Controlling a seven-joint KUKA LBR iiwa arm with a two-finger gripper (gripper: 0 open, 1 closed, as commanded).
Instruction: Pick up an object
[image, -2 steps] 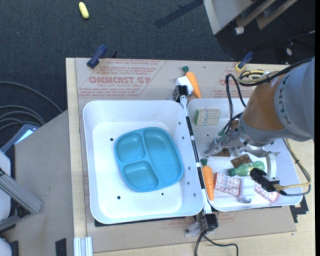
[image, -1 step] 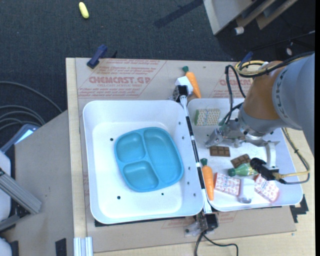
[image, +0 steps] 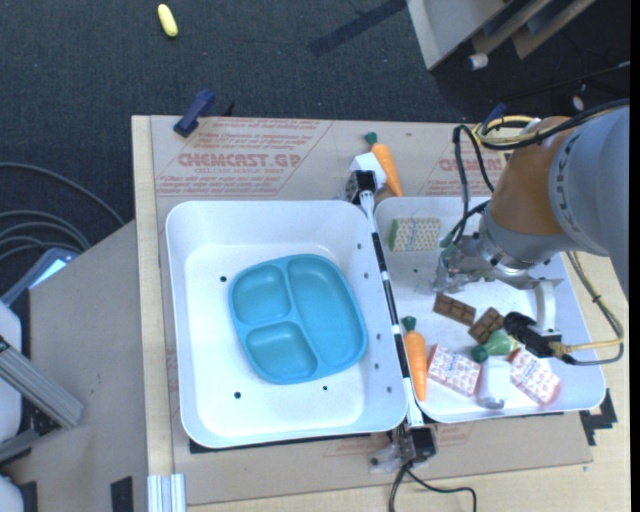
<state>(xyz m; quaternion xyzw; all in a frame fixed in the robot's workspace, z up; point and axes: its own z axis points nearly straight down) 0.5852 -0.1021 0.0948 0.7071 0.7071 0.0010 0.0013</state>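
The pincer (image: 458, 262) hangs low in the right bin (image: 585, 385); whether it grips, I cannot tell. The nearest brown bar (image: 455, 309) lies at its 6 o'clock, not yet lifted.

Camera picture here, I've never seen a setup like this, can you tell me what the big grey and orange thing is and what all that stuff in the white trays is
The big grey shape with an orange band is a robot arm, reaching in from the right. At its end sits a two-finger gripper, low over the right bin. The picture comes from one fixed camera above the bench, looking down at a slant.

Two shallow white bins sit side by side on a board. The left bin holds a blue divided plate. The right bin holds small toy foods: a carrot, two brown bars, two red and white packets, a greenish cracker-like piece. A second carrot lies outside, on the board behind the bins.

I see nothing held between the gripper's fingers; the arm hides much of it.
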